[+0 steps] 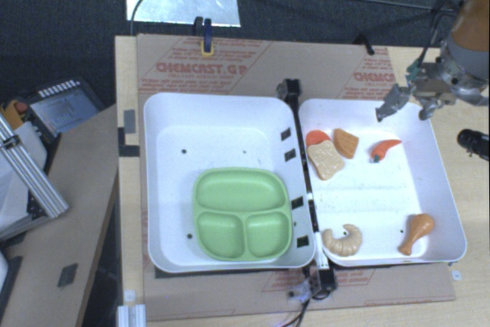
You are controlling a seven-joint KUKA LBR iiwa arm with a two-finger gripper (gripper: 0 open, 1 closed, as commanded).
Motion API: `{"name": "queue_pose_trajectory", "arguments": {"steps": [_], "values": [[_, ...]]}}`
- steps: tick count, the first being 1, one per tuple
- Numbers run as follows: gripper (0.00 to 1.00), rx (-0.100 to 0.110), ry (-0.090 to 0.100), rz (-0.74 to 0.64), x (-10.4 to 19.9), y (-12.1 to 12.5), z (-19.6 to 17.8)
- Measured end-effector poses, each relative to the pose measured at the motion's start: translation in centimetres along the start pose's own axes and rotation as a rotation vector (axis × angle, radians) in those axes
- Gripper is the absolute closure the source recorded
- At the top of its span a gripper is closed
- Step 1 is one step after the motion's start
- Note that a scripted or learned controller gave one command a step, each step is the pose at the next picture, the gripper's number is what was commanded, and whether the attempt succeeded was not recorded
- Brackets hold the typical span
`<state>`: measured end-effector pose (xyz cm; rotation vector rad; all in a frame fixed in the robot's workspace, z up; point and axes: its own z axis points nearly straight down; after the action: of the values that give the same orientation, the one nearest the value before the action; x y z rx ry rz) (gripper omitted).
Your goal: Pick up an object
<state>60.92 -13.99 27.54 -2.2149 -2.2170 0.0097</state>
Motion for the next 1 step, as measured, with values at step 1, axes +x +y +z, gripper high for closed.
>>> {"name": "queue_pose_trajectory", "arguments": {"steps": [1], "values": [[0.00,-0.011,-0.002,-0.002,0.04,0.16,-0.71]]}}
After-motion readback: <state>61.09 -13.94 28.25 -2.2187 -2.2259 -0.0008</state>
